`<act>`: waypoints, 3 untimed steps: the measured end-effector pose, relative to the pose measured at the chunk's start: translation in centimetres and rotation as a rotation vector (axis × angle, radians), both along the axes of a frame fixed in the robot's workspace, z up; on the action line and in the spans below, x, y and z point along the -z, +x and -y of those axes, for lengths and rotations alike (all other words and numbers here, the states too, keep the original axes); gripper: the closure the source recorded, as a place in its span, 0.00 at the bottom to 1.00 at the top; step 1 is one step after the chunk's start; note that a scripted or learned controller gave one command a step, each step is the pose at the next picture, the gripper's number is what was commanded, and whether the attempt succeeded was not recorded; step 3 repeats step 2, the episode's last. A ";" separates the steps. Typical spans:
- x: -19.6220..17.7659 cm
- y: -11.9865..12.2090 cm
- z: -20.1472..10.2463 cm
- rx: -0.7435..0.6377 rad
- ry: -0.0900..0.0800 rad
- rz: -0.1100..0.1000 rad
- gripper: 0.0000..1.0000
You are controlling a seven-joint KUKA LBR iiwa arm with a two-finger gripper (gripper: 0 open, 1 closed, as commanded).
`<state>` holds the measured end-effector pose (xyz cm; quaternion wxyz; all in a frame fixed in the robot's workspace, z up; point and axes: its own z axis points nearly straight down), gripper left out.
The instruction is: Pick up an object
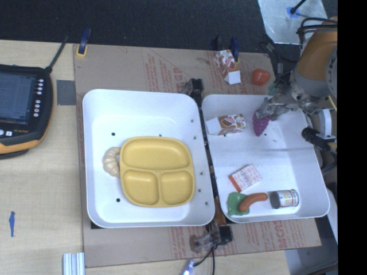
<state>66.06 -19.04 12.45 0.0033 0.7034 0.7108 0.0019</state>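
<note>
- Two white bins: left bin [97, 153], right bin [298, 153].
- One yellow divided tray [156, 171] in the left bin, one beige shell-shaped thing [110, 160] touching its left edge.
- One gripper [265, 116] over the right bin's far side, fingers closed on one purple object [261, 124] hanging just beneath.
- Right bin also: one carton [231, 124], one red packet [246, 177], one can [285, 199], one sausage [253, 201] on green.
</note>
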 end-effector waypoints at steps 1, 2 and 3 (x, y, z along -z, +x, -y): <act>-5.9 -0.4 -7.0 0.006 0.003 -0.008 1.00; -7.6 -6.7 -14.2 0.004 0.001 -0.012 1.00; -7.6 -6.7 -14.2 0.004 0.001 -0.012 1.00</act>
